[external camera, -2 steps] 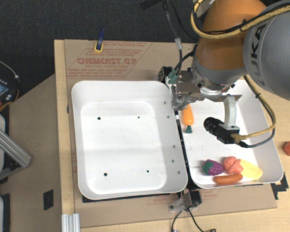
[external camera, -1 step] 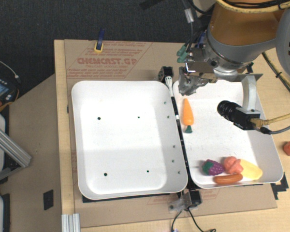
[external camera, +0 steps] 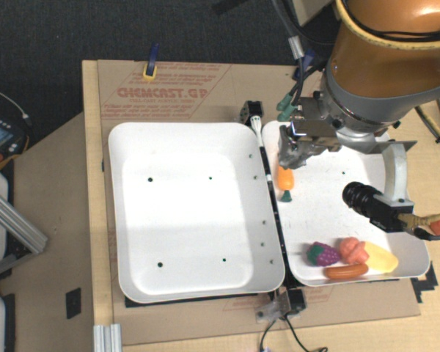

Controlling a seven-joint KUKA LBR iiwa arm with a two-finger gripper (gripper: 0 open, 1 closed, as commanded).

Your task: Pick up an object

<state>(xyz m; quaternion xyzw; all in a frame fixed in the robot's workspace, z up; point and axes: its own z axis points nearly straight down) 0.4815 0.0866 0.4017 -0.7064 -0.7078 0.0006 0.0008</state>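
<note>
**Gripper low over the small orange toy, close to the bin wall**

The grey two-finger gripper [external camera: 290, 160] stands in the upper left corner of the right white plastic bin [external camera: 330, 196], directly above a small orange carrot-like toy with a green end [external camera: 284, 180]. The toy lies just beside the dividing edge where the two bins meet. Its top seems to reach up between the fingertips, but the wrist shadows this spot, so I cannot tell how far the fingers are apart or if they really have the toy.

The main risk, in my judgement, is the wall. The toy is so near to the rim that one finger may land on the rim or push the toy aside instead of closing around it. The toy is also small and rounded, so it could slip out during lifting.

Open room is better toward the centre of the right bin, where the floor is bare. At the lower right of the frame a purple grape toy [external camera: 323, 254], a pink toy [external camera: 353, 249], a yellow toy [external camera: 381, 259] and a red sausage toy [external camera: 346, 271] lie crowded together, touching. The left white bin [external camera: 132, 152] offers wide free floor.
</note>
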